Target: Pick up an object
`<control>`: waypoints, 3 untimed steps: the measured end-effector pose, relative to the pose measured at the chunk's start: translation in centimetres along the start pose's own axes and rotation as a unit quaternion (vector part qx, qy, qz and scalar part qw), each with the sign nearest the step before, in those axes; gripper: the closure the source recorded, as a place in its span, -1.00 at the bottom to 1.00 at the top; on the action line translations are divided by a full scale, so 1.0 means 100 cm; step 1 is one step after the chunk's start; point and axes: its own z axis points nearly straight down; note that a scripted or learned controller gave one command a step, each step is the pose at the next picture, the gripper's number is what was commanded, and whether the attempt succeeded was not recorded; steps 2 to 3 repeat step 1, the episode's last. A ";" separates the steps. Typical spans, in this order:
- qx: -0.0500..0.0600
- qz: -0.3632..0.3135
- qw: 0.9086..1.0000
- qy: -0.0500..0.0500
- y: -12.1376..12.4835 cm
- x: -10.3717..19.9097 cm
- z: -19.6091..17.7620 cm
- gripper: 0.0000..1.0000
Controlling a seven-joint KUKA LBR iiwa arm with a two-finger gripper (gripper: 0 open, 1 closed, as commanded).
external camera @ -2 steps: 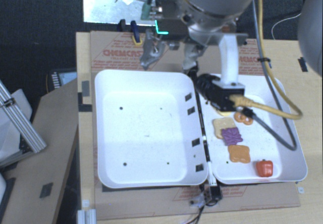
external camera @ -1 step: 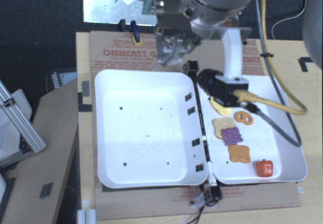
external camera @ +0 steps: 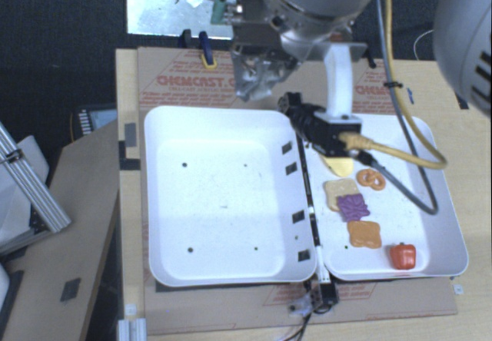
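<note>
Several small toy foods lie in the right bin: a yellow piece, an orange pretzel, a tan slice, a purple piece, an orange waffle-like piece and a red piece. My gripper hangs as a blurred metallic shape over the cardboard just behind the left bin's back rim, well away from the foods. A black fitting on the arm sits above the divide between the bins and covers part of the yellow piece.
A yellow cable and a grey hose loop over the right bin. A blue and yellow clamp stands on the cardboard at the back. Aluminium framing stands at the left.
</note>
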 end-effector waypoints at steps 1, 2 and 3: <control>-0.002 -0.001 1.000 0.001 0.000 0.000 -0.013 1.00; -0.002 -0.001 1.000 0.001 0.000 0.000 -0.013 1.00; -0.002 -0.001 1.000 0.001 0.000 0.000 -0.013 1.00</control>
